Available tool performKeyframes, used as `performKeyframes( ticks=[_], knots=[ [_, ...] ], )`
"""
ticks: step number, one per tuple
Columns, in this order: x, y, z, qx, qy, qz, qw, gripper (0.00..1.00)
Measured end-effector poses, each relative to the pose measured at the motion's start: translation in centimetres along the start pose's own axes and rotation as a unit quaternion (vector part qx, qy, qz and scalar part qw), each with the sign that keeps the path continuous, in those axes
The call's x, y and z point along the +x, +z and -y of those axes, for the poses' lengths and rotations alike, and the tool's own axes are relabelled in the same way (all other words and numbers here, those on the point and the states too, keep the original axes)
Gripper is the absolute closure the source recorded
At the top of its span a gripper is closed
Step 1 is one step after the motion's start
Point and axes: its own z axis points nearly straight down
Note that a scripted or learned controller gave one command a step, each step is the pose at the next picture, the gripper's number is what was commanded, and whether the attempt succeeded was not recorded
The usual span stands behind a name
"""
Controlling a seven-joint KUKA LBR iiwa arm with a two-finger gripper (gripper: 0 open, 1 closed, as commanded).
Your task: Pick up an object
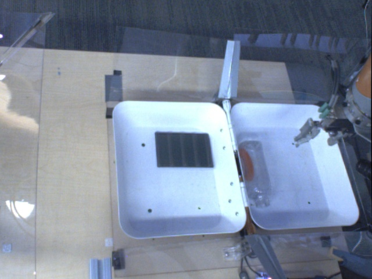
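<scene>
Claw [304, 133] hanging over the right bin [325, 214].
Can't tell its grip; a clear bottle [254, 173] lies down-left of it.

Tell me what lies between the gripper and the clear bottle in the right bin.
In the camera view, only bare white bin floor lies between the gripper and the clear bottle.

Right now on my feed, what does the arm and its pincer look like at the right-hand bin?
The arm enters at the right edge: grey metal, with a patch of its orange band at the very edge. Thin cables run along it, and a small green fitting sits near the wrist. The pincer is slim, pale grey metal, narrowing to a tip above the right bin.
</scene>
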Motion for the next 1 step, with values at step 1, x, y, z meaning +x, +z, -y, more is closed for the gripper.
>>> performKeyframes(
  ticks=[1],
  knots=[
    [12.97, 5.0, 0.55, -0.001, 0.061, -0.001, 0.9981, 0.0]
  ],
)
